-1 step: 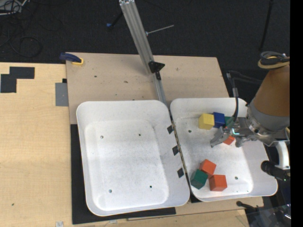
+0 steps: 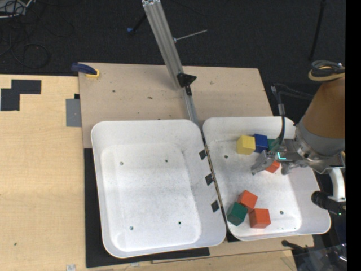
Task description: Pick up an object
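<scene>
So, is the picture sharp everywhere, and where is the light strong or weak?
Camera view: both white bins are brightly lit, nearly washed out; the floor behind is very dark; the pincer looks slightly blurred; the blocks, like the yellow block, stay clear.

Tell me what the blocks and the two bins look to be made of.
Yellow block, blue block, green block, two orange-red blocks: likely painted wood or foam; flat matte colour, crisp edges. Left bin and right bin: likely moulded plastic; smooth white, rounded rims.
</scene>
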